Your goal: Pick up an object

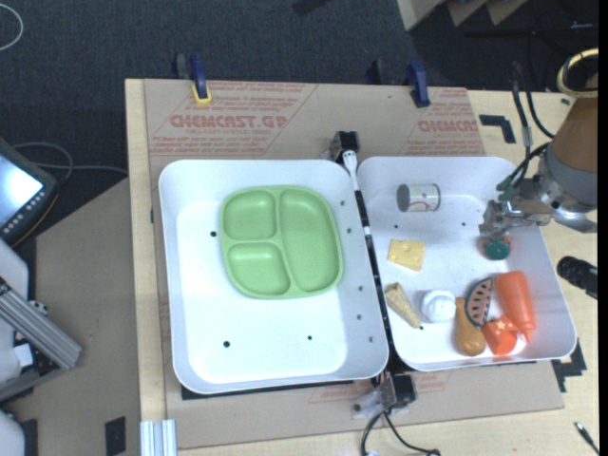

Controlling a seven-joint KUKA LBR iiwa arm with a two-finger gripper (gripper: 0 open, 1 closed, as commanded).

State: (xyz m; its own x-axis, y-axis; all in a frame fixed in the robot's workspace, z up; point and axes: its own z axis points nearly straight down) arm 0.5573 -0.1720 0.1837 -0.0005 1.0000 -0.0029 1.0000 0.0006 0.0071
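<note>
The right bin [456, 183] holds several small items. A grey metal cylinder [418, 198] lies at its back, a yellow cheese slice [408, 255] in the middle, and a tan wedge [402, 304] beside a white cap [439, 305] toward the front. At the front right are a watermelon slice [481, 297], an orange carrot-like piece [518, 302], a brown roll [467, 332] and a red-orange piece [501, 336]. My gripper [501, 224] hangs over the bin's right side, directly above a small teal and red object [496, 247] and touching or nearly touching it.
The left bin [190, 283] bears a green divided plate [282, 240]. A black ridge [366, 245] runs where the two bins meet. The arm's grey wrist and orange band [575, 150] enter from the right edge, with cables trailing behind it.
</note>
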